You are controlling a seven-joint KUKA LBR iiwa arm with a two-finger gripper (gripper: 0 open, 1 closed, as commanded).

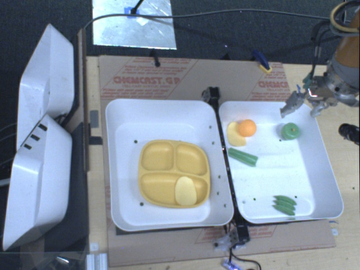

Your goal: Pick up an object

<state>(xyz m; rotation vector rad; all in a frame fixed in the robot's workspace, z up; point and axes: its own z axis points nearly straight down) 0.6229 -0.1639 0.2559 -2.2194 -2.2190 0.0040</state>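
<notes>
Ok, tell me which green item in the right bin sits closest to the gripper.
The round green piece, just below the gripper near the bin's top right. The long green piece and the green pods lie farther off.

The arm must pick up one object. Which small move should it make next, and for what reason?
Probably lower the pincer a little toward the round green piece. The pincer hangs open above the far right corner of the right bin, holding nothing, and that piece lies closest to it, apart from the orange ball and the other items.
</notes>
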